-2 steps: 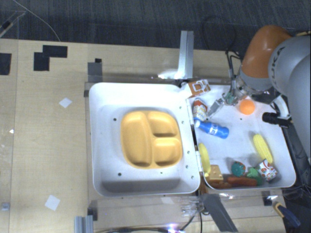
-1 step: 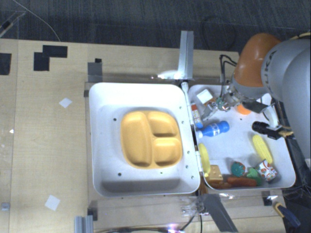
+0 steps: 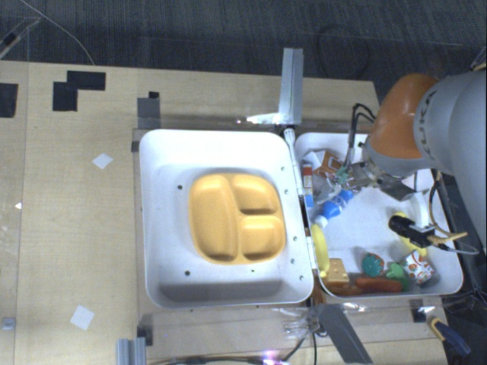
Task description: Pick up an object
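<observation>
My gripper [image 3: 344, 176] is low in the right bin [image 3: 449, 280], near its far left corner. It sits over a small cluster of packets, among them a red and white one [image 3: 318, 161]. Just below it lies a blue bottle with a white cap [image 3: 332, 205], slanting toward the bin's left wall. Whether anything is in the gripper is hidden by the wrist. A yellow banana-like piece [image 3: 319, 251] lies along the left wall.
Along the right bin's near edge lie a brown block [image 3: 336, 271], a teal toy [image 3: 372, 265], a red stick [image 3: 374, 284] and a small printed can [image 3: 419, 267]. The left bin [image 3: 163, 204] holds a yellow divided tray [image 3: 234, 217]. A metal post [image 3: 291, 90] stands behind the bins.
</observation>
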### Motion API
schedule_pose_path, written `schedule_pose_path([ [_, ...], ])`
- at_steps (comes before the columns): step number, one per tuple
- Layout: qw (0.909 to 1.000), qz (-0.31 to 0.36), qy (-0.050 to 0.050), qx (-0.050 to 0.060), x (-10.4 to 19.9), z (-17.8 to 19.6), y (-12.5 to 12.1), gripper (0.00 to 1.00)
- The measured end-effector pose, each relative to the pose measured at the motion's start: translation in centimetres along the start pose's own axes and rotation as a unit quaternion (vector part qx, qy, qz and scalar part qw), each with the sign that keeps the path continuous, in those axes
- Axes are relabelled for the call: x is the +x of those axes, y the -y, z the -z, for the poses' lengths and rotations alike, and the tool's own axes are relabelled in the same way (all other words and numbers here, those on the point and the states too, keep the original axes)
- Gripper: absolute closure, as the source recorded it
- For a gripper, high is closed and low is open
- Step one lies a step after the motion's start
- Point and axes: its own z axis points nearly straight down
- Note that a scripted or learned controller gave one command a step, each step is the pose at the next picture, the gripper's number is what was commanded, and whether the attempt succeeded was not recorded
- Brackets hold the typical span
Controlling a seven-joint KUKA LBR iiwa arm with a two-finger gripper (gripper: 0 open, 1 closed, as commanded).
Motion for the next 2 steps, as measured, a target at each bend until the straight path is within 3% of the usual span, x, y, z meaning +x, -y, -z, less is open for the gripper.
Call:
schedule_pose_path([
  [1, 1.0, 0.002, 0.002, -0.004, -0.1, 1.3, -0.3, 1.0],
  [2, 0.994, -0.11, 0.002, 0.001, -0.2, 9.9, -7.0, 1.0],
])
